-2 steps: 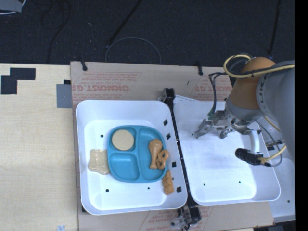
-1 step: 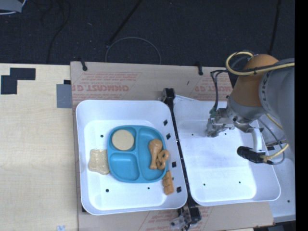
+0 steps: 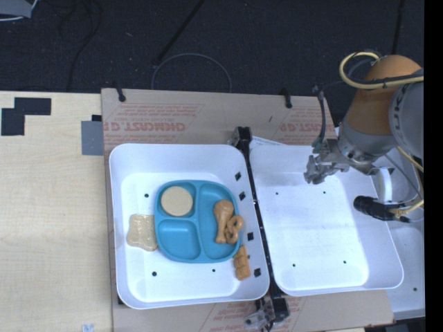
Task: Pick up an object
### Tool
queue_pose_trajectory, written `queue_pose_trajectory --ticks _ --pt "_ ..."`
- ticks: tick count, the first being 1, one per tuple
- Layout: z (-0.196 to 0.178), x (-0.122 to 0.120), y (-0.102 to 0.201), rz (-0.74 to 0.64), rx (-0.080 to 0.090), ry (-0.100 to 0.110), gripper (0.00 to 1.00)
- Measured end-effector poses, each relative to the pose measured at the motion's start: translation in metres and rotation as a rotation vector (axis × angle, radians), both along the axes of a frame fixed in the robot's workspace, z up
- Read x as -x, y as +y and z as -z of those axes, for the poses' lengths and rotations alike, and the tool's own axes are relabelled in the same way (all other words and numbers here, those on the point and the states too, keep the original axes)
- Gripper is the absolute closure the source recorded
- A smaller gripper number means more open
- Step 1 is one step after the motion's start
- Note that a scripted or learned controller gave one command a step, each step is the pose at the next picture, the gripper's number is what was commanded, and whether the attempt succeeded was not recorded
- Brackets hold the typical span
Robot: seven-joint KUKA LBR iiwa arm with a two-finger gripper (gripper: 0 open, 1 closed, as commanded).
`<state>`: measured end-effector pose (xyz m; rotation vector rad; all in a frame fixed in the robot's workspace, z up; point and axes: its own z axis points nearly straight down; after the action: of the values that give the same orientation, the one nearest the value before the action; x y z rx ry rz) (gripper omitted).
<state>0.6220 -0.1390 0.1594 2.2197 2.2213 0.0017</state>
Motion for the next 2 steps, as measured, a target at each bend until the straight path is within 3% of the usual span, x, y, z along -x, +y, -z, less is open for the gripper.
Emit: queue_pose_trajectory --ticks 1,2 --pt "-0.063 0.003 0.0 -0.001 0.0 -0.001 1.0" --pt "-0.097 0.003 -0.002 -0.001 0.0 0.001 1.0"
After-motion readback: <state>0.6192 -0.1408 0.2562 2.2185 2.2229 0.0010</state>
